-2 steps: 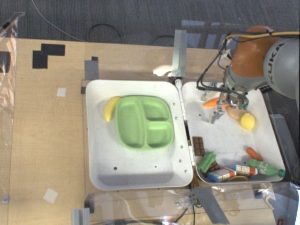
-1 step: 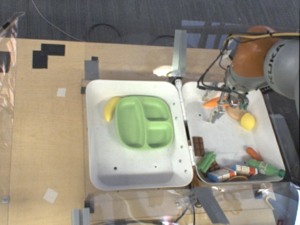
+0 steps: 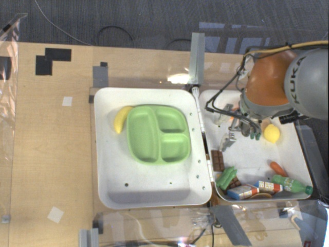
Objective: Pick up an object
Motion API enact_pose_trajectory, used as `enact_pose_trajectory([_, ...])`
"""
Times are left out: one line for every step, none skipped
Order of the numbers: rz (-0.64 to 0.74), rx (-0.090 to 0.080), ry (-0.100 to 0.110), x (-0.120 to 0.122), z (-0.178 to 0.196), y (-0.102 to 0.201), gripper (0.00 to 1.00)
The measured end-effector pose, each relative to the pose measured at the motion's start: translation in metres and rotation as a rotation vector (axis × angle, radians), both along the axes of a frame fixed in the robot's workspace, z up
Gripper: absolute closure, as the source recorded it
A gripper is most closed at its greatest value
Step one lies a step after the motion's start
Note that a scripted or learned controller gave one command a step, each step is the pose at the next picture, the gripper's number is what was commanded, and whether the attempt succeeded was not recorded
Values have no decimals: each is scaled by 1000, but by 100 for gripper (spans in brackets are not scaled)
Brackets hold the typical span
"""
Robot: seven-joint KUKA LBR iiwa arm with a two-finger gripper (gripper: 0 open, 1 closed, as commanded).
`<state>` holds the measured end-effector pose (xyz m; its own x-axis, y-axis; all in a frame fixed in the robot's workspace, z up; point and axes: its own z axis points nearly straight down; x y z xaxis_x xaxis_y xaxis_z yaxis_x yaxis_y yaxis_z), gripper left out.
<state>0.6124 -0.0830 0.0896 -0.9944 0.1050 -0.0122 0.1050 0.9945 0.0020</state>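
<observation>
Pale wooden bench (image 3: pixel 51 158) bearing two shallow white bins side by side: left bin (image 3: pixel 149 189), right bin (image 3: pixel 298 153).

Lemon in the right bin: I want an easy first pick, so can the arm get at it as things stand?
Probably yes. The lemon lies alone on bare bin floor, right beside the gripper, with nothing on top of it. The bin wall runs close on its far side, which may crowd the approach a little.

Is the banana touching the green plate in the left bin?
Touching. In the camera view the banana lies against the upper left edge of the green plate, with no white bin floor showing between them.
</observation>
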Motion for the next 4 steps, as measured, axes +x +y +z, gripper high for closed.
enact_pose_trajectory([11,-4,1,30,-1,-62,0])
enact_pose_trajectory([26,-3,0,10,-1,-79,0])
enact_pose_trajectory([9,-4,-1,-44,0,-95,0])
enact_pose_trajectory([78,-3,-3,-19,0,-44,0])
